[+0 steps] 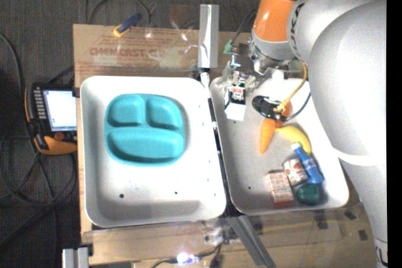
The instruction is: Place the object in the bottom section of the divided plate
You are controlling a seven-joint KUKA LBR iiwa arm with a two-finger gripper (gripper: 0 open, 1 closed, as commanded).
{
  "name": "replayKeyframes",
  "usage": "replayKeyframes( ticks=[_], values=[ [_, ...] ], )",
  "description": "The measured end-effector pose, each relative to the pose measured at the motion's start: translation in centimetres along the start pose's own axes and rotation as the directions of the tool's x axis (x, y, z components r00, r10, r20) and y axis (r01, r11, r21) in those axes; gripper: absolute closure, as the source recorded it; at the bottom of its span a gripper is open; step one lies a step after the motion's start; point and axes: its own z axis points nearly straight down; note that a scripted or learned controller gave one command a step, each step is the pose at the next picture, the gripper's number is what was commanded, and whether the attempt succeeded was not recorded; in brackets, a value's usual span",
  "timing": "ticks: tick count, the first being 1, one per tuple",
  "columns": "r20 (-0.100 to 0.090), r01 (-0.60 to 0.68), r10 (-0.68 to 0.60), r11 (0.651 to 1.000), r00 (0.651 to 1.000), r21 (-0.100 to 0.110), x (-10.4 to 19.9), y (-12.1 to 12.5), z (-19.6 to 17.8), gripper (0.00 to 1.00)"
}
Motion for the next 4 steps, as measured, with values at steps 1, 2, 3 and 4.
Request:
replayKeyframes(
  ticks=[1,2,3,4],
  values=[
    [-0.005,-0.112,0.112,0.994,0.994,0.004,5.9,-5.2,0.0,1.00],
    [-0.004,-0.148,0.148,0.989,0.989,0.003,11.6,-6.1,0.0,1.00],
    [-0.002,-0.235,0.235,0.972,0.972,0.005,17.1,-11.1,2.2,1.00],
    [-0.002,-0.236,0.236,0.972,0.972,0.005,17.1,-11.1,2.2,0.00]
  ],
)
